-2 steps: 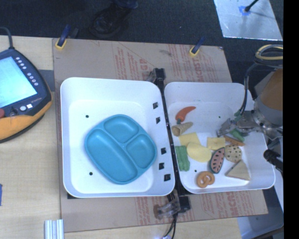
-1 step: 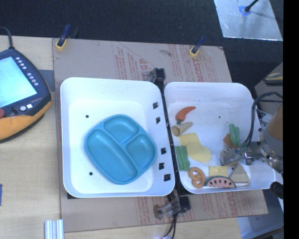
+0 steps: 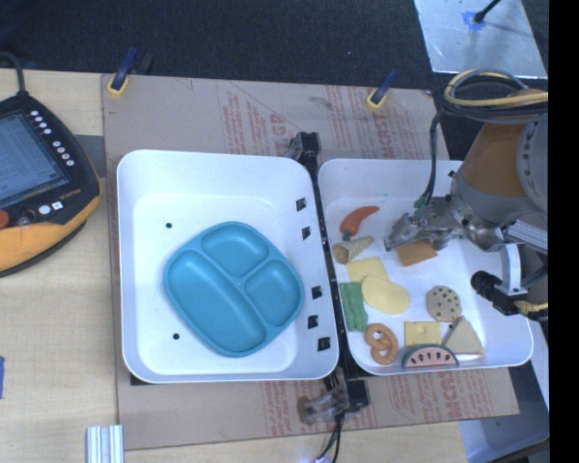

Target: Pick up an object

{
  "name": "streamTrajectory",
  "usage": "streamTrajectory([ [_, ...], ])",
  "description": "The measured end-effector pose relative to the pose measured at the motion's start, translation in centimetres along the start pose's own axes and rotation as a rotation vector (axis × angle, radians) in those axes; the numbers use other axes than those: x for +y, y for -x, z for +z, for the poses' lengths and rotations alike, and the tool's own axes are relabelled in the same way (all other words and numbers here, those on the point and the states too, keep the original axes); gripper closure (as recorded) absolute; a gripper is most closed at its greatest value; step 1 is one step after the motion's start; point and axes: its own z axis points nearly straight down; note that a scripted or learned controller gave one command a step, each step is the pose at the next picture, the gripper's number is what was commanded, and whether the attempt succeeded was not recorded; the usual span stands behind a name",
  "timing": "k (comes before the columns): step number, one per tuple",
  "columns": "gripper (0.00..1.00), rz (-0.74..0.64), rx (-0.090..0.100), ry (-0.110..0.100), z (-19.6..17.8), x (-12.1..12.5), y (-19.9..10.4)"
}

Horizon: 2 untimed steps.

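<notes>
Orange block (image 3: pixel 417 253) beside hand (image 3: pixel 406 231), no legible writing

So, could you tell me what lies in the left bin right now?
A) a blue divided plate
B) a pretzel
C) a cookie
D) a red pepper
A: the blue plate, with three compartments, lies in the left bin, while the pretzel, pepper and cookie are all in the right bin.
</notes>
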Motion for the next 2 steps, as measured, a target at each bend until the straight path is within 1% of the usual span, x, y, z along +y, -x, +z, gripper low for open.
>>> streamTrajectory([
  [1, 1.00, 0.005, -0.001, -0.008, -1.1, -0.5, 0.5],
  [2, 1.00, 0.005, -0.003, -0.004, 0.0, 4.1, -3.9],
])
